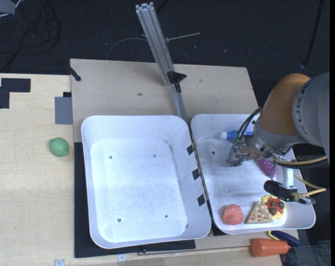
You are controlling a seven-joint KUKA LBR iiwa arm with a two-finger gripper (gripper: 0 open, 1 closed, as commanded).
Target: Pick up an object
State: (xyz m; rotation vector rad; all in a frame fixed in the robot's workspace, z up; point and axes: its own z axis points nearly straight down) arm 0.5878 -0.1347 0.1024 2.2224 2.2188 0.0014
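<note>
My gripper hangs low over the middle of the right bin, pointing down at its bare floor. A small white bottle with a blue cap lies just behind it near the bin's far wall. A purple object lies just right of the gripper, partly under the wrist. A red ball and a toy pizza slice rest at the bin's front edge. Nothing shows in the gripper's grasp.
The left bin stands beside the right one. A green ball lies on the bench at far left. An orange object lies outside the right bin's front rim. A slanted metal rail rises behind the bins.
</note>
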